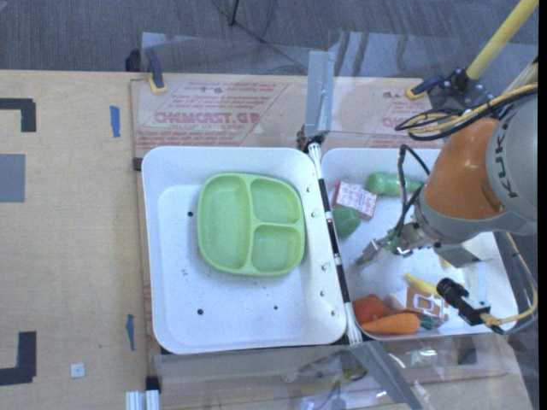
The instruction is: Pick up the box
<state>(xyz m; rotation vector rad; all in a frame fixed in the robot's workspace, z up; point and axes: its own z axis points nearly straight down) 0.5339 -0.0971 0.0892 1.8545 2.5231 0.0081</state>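
Note:
The box [355, 199] is small, red and white, and lies near the left wall of the right bin [504, 293], toward its far end. My gripper [381, 249] hangs over the middle of that bin, a little nearer the camera and to the right of the box, not touching it. Its fingers are spread open with nothing between them. The grey arm with its orange band [461, 182] covers the right part of the bin.
Two green items [383, 182] [346, 221] lie close to the box. A carrot [393, 323], a red piece [369, 307] and a small orange-and-white pack [425, 304] sit at the bin's near end. The left bin [171, 254] holds a green divided plate [251, 224].

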